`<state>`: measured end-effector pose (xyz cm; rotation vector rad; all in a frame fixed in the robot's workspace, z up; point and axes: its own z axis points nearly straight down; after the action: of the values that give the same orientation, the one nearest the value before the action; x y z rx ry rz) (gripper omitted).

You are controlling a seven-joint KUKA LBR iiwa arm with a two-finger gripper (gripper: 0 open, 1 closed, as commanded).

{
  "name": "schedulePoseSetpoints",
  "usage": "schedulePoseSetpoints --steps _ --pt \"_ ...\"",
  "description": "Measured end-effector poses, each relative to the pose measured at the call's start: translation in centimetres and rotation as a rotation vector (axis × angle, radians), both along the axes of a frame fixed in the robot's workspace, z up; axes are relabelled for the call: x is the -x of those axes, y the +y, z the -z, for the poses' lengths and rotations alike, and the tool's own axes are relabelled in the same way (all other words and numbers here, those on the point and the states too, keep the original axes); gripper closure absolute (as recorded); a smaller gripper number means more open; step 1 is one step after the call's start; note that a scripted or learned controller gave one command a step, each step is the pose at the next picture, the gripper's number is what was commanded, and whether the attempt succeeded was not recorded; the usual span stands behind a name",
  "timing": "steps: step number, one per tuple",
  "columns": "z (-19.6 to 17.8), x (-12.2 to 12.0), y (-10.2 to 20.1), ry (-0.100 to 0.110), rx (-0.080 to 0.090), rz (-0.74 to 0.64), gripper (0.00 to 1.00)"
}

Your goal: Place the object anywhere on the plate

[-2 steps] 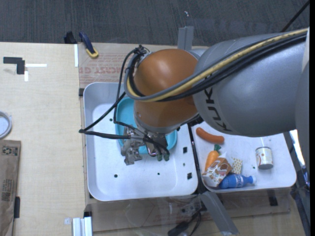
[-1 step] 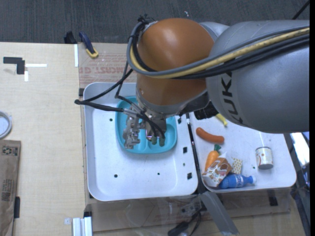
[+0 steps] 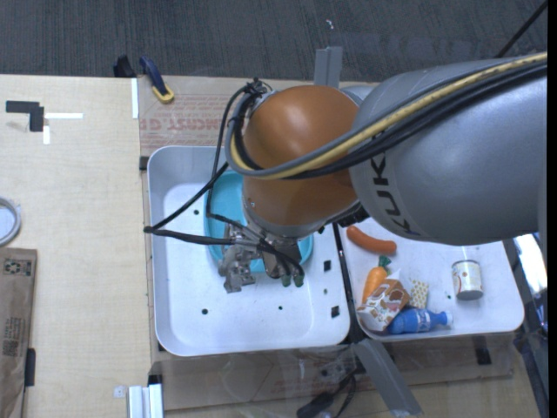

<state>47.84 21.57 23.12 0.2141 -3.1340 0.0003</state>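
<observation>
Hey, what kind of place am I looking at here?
Probably a robotics lab test bench: a KUKA arm hangs over two white bins, one holding a blue plate, the other toy food such as a carrot.

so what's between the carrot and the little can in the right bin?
In the camera view, bare white bin floor separates the carrot from the can; a pale waffle-like piece lies just below that stretch.
</observation>
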Motion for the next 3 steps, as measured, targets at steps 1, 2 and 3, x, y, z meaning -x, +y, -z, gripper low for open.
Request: schedulePoseSetpoints --steps 1,2,3 --pt "-1.0 -0.6 -2.7 -0.003 -0.001 -0.133 1.00" --pt "0.5 -8.4 -6.2 -0.002 0.000 0.063 1.00" --pt "-9.2 -4.9 -7.0 -0.003 0.000 0.383 1.00"
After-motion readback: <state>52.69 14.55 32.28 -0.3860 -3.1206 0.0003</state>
